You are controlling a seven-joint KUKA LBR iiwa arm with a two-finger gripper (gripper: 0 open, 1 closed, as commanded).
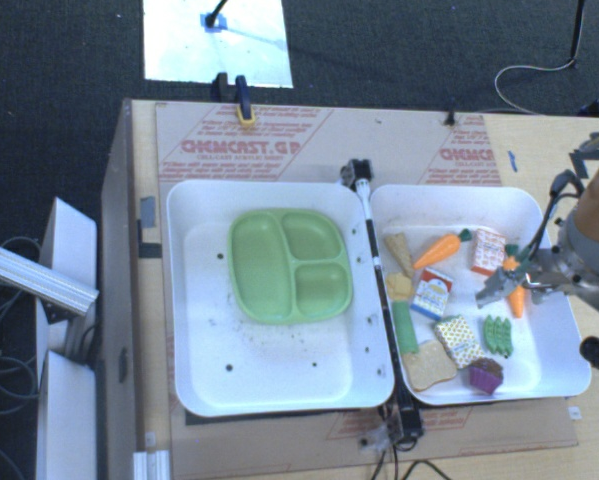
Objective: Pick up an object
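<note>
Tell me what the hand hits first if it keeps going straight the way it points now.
The hand points toward the view's left, across the right bin. Probably the small red and white carton comes first, though the hand's height above it is unclear from this slanted view.

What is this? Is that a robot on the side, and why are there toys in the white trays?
Yes, that is a robot arm, reaching in from the right. One camera looks down from above. On the bench sit two white trays. The left tray holds a green divided plate. The right tray holds toy food: a carrot, a slice of bread, green pea pods, a purple cupcake and small cartons. The arm's pincer hangs low over the right tray, by a small orange piece. I cannot tell whether it grips anything.
</note>
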